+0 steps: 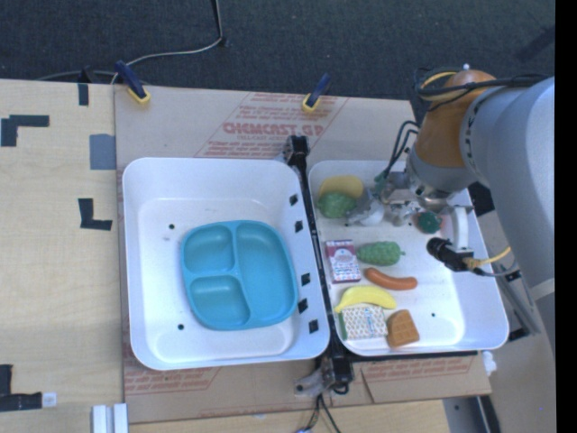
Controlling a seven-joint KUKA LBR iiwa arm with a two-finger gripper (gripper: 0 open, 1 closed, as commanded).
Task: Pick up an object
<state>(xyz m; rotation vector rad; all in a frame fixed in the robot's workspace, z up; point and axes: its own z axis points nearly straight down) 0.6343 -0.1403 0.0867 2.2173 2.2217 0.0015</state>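
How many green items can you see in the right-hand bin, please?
2: a round green item at the far left corner beside the yellow lemon-like piece, and a bumpy green vegetable mid-bin above the hot dog. The arm may hide more.

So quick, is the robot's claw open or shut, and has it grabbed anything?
Gripper: low in the right bin, next to the green toy and yellow toy. Open or shut cannot be told, and nothing shows held in it.

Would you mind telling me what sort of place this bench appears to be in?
Most likely a robotics lab set up for pick-up trials. The grey arm reaches over two white bins, the right bin holding toy food such as a banana, and the cardboard sheet beneath is clamped to the bench.
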